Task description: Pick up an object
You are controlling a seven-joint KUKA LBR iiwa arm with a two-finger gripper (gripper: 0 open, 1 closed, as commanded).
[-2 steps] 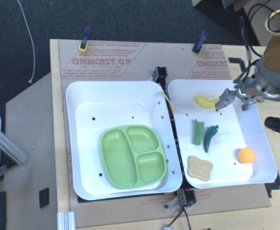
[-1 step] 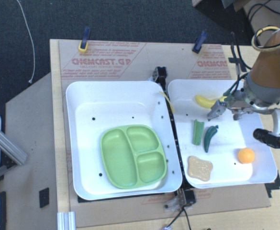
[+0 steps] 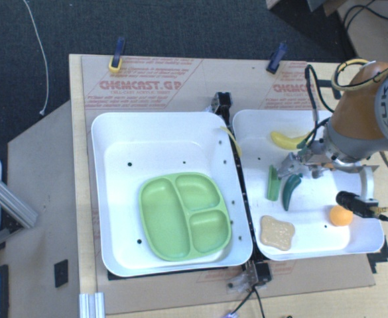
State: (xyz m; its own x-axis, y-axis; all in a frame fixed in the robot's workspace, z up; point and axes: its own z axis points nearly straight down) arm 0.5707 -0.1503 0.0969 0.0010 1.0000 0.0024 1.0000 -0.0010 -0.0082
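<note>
The left white bin [image 3: 107,177] holds a pale green plastic divided plate [image 3: 184,215] with 3 compartments. In the right white bin [image 3: 260,128] lie a beige bread-shaped toy [image 3: 277,232], a green pepper-like pair [image 3: 281,185], a yellow banana [image 3: 285,139] and an orange ball [image 3: 340,216]. The gripper [image 3: 298,167] hovers just above the green pieces; whether it is parted or closed, I cannot tell. Best to descend straight, centred over 1 piece

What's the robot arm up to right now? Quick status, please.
Gripper low in right bin, above green pieces. Nothing visibly held. Banana, orange ball nearby.
</note>
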